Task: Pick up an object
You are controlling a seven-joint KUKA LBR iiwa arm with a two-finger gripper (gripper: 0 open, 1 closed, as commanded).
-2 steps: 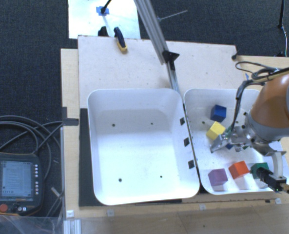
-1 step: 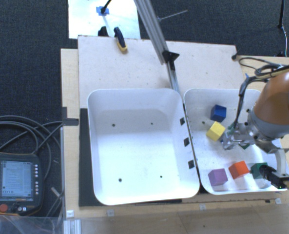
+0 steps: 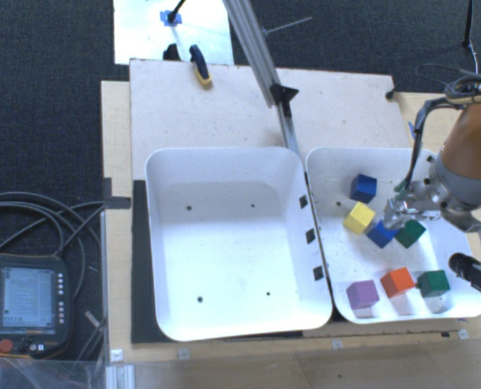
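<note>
1. The right bin [image 3: 337, 168] sits against the left bin [image 3: 224, 164] on the counter [image 3: 337, 104], and the arm reaches in over its right rim.
2. The hand [image 3: 396, 215] hangs low just above the blue cube [image 3: 380, 235], among close neighbours: yellow cube [image 3: 358, 217] to its left, dark green cube [image 3: 410, 233] to its right.
3. Whether the hand is clenched or released cannot be told.
4. A second blue cube [image 3: 363, 188] lies farther back; purple cube [image 3: 362, 294], orange cube [image 3: 397, 282] and green cube [image 3: 433, 283] line the near wall.
</note>
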